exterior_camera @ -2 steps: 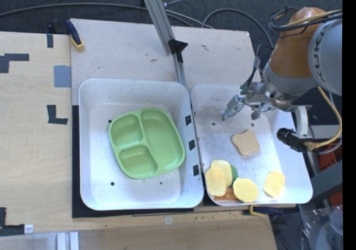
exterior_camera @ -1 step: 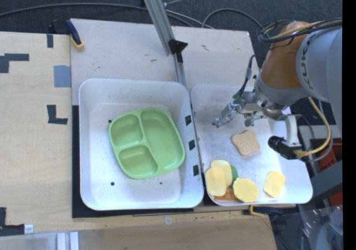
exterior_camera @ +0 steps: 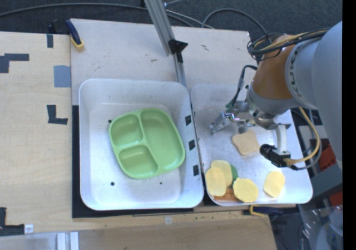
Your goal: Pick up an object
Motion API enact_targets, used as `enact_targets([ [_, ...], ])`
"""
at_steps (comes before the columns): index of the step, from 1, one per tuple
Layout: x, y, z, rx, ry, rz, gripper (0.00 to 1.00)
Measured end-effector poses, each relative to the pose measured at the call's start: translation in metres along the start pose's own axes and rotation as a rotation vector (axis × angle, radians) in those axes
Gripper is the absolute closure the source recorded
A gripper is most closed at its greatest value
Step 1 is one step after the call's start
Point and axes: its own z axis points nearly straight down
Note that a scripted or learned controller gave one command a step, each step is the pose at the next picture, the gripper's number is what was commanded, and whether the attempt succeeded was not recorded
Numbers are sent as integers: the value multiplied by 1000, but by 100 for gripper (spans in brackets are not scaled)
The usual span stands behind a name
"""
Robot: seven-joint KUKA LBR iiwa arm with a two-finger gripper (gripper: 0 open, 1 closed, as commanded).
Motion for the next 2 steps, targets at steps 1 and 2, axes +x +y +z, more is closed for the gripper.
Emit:
enact_targets([
  [1,1,1,-12,-3,1,-2,100],
  [2,0,0,-76,-11,0,0,100],
])
